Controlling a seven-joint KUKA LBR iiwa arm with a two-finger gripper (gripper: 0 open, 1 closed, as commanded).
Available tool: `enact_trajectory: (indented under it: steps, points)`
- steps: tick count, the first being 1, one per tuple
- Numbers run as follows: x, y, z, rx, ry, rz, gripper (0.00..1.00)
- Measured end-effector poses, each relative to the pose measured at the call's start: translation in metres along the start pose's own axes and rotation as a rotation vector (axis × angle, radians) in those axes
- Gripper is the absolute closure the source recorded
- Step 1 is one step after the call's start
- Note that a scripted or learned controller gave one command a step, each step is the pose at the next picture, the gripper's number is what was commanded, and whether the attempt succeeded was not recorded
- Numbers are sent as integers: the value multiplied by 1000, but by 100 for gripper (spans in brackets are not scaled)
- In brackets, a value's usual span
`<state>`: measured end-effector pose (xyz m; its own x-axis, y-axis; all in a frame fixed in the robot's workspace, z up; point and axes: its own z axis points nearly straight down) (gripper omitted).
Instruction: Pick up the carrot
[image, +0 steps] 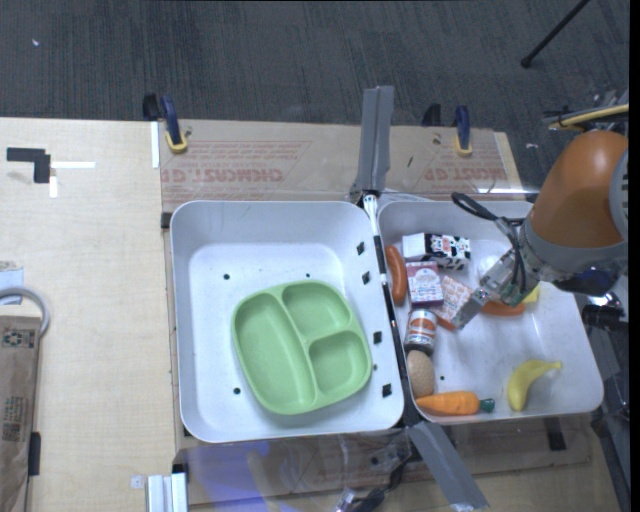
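While I hung over the right bin (560, 400) at the right of the frame, my jaws (472, 306) pointed down and left toward the middle of that bin, and I could not tell whether they were spread or pressed together. They sat just beside a small packet (450, 296), with nothing visibly between them. The carrot (448, 403) lay well apart from me, on its side along the bin's lower edge, its green end pointing right. A yellow banana (527, 382) rested near it, toward the lower right corner. A brownish round item (421, 373) sat just above the carrot's left end, and a small jar with a red label (421, 329) stood above that. Along the bin's left wall lay an orange-red sausage-like piece (398, 273), and a black-and-white carton (448, 247) lay near the upper part of the bin beside a pink box (424, 283). The left bin (200, 330), in the middle of the frame, held a green divided plate (301, 345). Both bins rested on the bench (80, 250).
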<state>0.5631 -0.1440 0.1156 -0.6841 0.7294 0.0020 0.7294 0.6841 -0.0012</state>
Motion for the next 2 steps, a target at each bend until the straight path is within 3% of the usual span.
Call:
enact_trajectory:
  steps: [1,2]
  points:
    - [-23,-67,27,0,2,-281,0]
    - [-24,-67,21,-2,4,-278,100]
